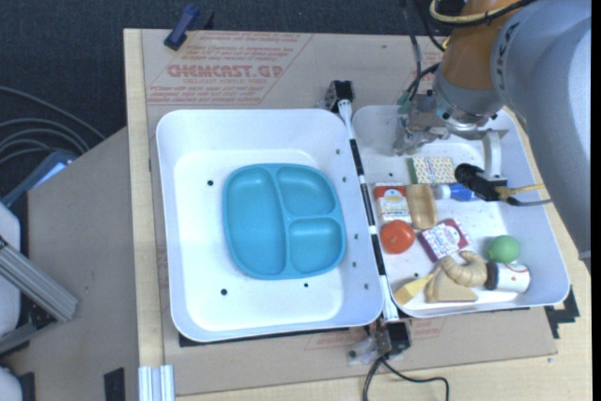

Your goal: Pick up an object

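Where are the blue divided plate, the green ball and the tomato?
blue divided plate (282,219): camera view, its centre ridge, left bin.
green ball (504,248): camera view, its top, right bin.
tomato (396,238): camera view, its middle, right bin.

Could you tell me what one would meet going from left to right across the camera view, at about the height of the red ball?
Left white bin's rim → blue divided plate → red ball → purple packet → green ball → right bin's rim.
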`<state>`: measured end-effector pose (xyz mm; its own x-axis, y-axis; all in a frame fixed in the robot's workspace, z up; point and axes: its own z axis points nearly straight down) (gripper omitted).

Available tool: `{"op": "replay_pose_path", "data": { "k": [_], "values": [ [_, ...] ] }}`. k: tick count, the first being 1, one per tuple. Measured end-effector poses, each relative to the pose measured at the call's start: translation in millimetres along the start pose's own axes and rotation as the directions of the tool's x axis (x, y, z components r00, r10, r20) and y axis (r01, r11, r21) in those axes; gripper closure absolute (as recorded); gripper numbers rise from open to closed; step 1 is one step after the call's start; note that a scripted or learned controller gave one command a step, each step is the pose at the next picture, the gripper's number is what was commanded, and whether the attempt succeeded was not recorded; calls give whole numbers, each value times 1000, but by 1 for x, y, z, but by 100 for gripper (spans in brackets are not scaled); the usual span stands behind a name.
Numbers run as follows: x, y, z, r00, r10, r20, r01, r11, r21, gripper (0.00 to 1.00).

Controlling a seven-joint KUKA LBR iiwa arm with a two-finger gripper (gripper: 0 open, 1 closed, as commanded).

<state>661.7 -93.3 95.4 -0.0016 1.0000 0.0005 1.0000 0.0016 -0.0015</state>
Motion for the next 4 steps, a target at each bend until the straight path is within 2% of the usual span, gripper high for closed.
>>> {"op": "replay_pose_path", "data": {
  "k": [1,2,3,4],
  "values": [
    [0,0,0,1000,0,0,0,1000,1,0],
    [1,5,11,1000,0,1,0,1000,-2,0],
    [1,6,0,1000,0,2,0,1000,-4,100],
    [1,5,0,1000,0,2,0,1000,-3,0]
  ]
}}
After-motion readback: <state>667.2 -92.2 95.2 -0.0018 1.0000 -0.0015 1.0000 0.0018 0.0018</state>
